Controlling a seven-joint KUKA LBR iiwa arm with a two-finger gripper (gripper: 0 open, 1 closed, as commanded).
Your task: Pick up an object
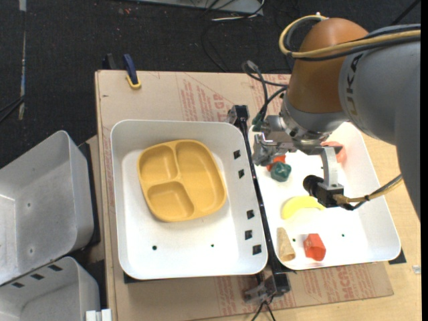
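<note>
Objects sit scattered in the right bin (374, 236): a yellow banana (299, 206), a red block (315, 246), a tan cone (285, 244) and a dark green piece (280, 171). The hand (281, 149) hovers low at that bin's upper left, just above the green piece; whether it is open or closed, I cannot tell. Over in the left bin (134, 246), a yellow divided plate (180, 179) lies flat.

Loose pieces in the right white bin (374, 246)

Green lump (280, 171) near left wall; yellow banana (299, 207) mid-bin; tan cone (285, 244), red block (315, 246) by front edge.
</note>
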